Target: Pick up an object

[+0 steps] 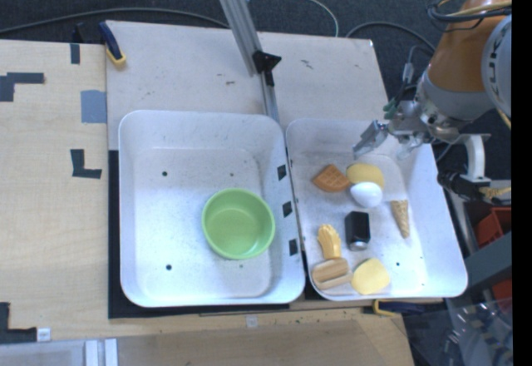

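Note:
The right bin [432, 248] holds several small items: an orange waffle piece [331, 180], a yellow round fruit [366, 172] touching a white egg [365, 194], a black can [357, 229], a cone [401, 217], a yellow toy [329, 240], a bread roll [331, 272] and a yellow lump [371, 276]. My gripper [386, 146] hovers over the bin's far edge, just above the yellow fruit. It is open, with nothing between its fingers.
A green bowl [239, 224] sits in the left bin [141, 190], toward its near right. A slanted metal pole [241, 15] rises behind the bins. Cables lie on the dark floor beyond the bench.

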Robot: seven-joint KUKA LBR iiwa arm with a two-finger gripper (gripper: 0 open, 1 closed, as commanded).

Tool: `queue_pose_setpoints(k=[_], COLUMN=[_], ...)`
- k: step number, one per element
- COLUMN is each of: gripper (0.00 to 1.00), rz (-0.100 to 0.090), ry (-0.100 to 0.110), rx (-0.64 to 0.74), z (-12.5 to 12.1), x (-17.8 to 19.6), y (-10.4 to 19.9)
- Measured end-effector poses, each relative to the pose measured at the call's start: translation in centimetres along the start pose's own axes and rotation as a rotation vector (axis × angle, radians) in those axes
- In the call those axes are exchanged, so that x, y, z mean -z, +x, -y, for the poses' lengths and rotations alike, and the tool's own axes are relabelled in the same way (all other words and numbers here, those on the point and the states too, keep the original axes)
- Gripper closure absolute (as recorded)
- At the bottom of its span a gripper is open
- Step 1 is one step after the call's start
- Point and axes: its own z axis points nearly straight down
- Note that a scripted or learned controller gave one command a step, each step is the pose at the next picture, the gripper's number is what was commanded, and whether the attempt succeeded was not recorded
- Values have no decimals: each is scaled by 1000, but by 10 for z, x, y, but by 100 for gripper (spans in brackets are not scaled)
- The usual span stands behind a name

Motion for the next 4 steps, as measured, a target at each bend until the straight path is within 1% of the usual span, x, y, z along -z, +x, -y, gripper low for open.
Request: queue_pose_setpoints(k=[1,2,3,4], gripper=[0,0,0,0], rz=[0,0,0,1], ry=[0,6,6,-16], rx=[0,-2,-1,-2], z=[0,11,6,0], x=[0,-53,-99,-114], y=[0,-1,-1,-2])
